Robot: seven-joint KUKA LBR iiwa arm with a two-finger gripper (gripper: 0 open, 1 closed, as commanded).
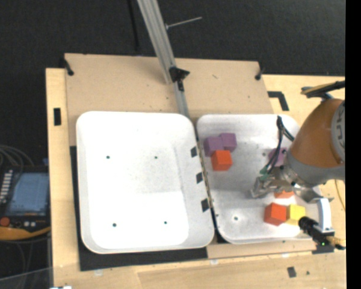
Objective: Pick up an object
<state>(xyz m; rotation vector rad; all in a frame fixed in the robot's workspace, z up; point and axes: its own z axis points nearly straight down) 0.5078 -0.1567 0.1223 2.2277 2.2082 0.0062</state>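
Observation:
The right bin (240,131) holds a purple block (220,142) with an orange block (222,160) just in front of it, near the bin's left wall. Lower right lie another orange block (276,213) and a yellow block (296,212) side by side. A small purple piece (277,157) peeks out beside the arm. My gripper (263,187) hangs low over the right part of this bin, just above and left of the orange and yellow pair. Nothing shows between its tips from this angle.
The left bin (138,179) sits next to the right one, split by a dark clipped divider (201,179). A metal pole (159,35) slants up from behind the bins. A pendant device (21,200) rests off the bench at the left.

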